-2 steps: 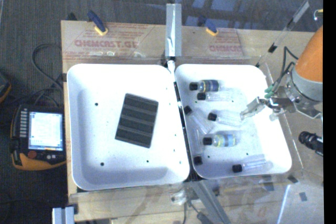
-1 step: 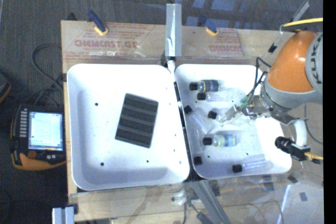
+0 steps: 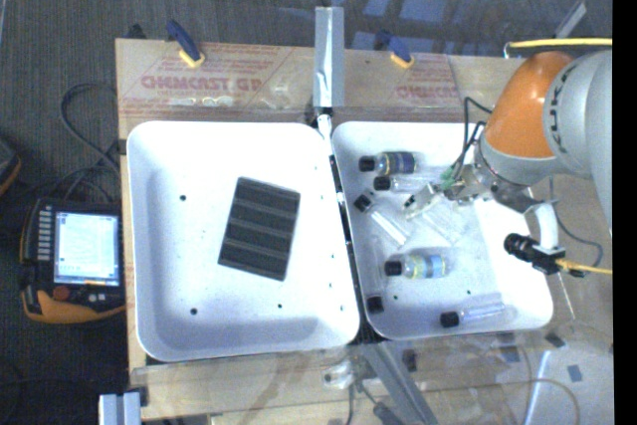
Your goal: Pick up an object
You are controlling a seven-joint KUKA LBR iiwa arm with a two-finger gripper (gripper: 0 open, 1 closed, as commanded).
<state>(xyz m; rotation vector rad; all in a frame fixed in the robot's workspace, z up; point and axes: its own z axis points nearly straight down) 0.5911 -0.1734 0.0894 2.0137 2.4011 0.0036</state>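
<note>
At the far left, off the bench at about nine o'clock from the bins, a handheld control pendant (image 3: 75, 259) with a lit screen lies on the dark floor, its cable looping up behind it.

The left bin (image 3: 159, 164) holds one thing: a dark ribbed rectangular block (image 3: 260, 228), lying flat near the bin's middle and tilted slightly clockwise. Two blue clamps (image 3: 183, 39) grip the bench's far edge, and a grey upright post (image 3: 327, 55) stands at twelve o'clock above the seam between the bins.

The right bin (image 3: 498, 299) holds several small clear bottles with dark caps. One bottle with a blue label (image 3: 393, 162) lies on its side toward the bin's far edge. A second blue-label bottle (image 3: 419, 266) lies on its side near the middle of the bin. A clear tube with a dark cap (image 3: 473, 316) rests along the near edge, and other clear pieces and loose dark caps are scattered along the bin's left wall.

The gripper (image 3: 438, 196) hangs over the upper middle of the right bin, below the orange-banded wrist (image 3: 523, 119) that comes in from three o'clock. Whether its fingers are spread or closed cannot be made out against the clear clutter. From the gripper, the far bottle lies near at about ten o'clock, the middle bottle at about six o'clock, apart from it, and the tube further off at about five o'clock.
</note>
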